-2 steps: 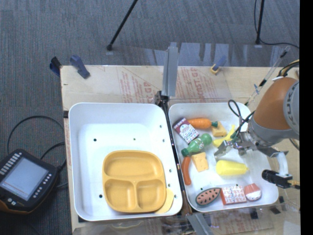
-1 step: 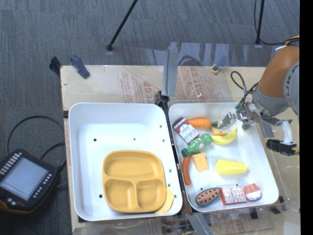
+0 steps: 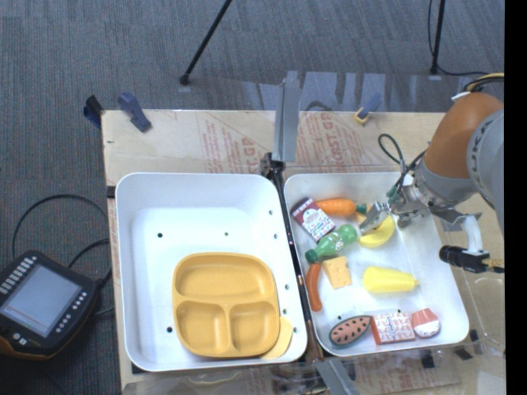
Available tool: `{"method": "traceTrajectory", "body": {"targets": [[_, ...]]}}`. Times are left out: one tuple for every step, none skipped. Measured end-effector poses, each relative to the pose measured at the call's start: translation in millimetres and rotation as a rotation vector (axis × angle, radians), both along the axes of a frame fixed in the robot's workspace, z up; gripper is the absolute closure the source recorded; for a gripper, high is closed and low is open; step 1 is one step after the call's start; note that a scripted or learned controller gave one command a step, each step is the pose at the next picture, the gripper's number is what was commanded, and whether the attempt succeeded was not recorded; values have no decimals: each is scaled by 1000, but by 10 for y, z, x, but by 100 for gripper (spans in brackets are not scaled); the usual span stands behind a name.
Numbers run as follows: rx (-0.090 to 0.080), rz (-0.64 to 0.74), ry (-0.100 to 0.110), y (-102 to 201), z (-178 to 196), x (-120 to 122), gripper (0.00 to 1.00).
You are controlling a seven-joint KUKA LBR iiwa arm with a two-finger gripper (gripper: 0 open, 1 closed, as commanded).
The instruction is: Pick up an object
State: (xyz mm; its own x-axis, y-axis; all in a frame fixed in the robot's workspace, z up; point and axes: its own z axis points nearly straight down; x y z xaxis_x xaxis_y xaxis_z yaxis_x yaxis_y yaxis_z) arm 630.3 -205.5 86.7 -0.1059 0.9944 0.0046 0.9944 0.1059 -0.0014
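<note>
The claw (image 3: 377,217) is low in the right bin (image 3: 449,290), at its upper middle, with the grey arm and its orange band (image 3: 461,138) reaching in from the right. Whether its fingers are parted or pressed together cannot be told — they are small and blurred against the toys.

Taking the yellow banana (image 3: 379,234) as the landmark: the claw is just above it, at its upper left edge, seemingly touching it. An orange carrot (image 3: 338,207) lies to the banana's upper left, and a dark red snack packet (image 3: 313,219) is further left still. The green bottle (image 3: 333,243) lies tilted just left of the banana. Below and left of the banana sits a cheese wedge (image 3: 336,271), with an orange-red sausage (image 3: 314,286) beyond it by the bin wall. Directly below the banana lies a yellow cone-shaped piece (image 3: 389,281). Well below it, along the near wall — a watermelon slice (image 3: 351,331), a red patterned box (image 3: 393,327) and a red-and-white piece (image 3: 425,323).

Far left of the banana, the left bin (image 3: 148,220) holds a yellow divided plate (image 3: 226,304). Both bins rest on the bench (image 3: 189,138).
</note>
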Motion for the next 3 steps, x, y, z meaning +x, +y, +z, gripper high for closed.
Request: {"method": "traceTrajectory", "body": {"targets": [[-3,262,-2,518,9,144,0],[-3,240,0,707,3,136,0],[-3,-109,2,786,85,-195,0]]}}
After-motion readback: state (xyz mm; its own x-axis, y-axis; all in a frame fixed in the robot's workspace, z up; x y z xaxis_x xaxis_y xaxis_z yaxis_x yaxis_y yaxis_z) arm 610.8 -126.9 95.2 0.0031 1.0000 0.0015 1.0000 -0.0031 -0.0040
